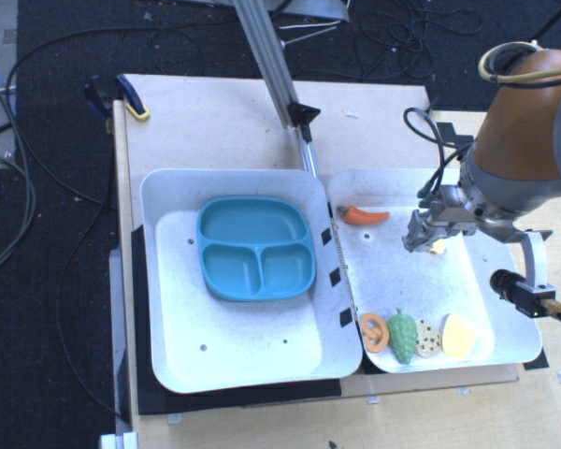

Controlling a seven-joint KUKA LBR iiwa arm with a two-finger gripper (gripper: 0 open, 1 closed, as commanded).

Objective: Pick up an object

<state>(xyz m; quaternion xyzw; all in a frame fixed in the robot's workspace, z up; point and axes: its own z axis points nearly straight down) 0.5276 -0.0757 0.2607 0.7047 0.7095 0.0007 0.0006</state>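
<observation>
arm bent low — jaws over right bin.

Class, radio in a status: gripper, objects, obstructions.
Gripper low in right bin. Carrot beside it; toys along front edge. Nothing seen blocking.

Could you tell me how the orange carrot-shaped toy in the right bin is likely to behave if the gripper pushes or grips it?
The carrot looks long, rounded and tapered, so a sideways push would probably roll or pivot it. Its glossy surface suggests hard plastic: likely stiff, light and a bit slippery. It lies apart from the gripper, near the bin's back wall.
</observation>
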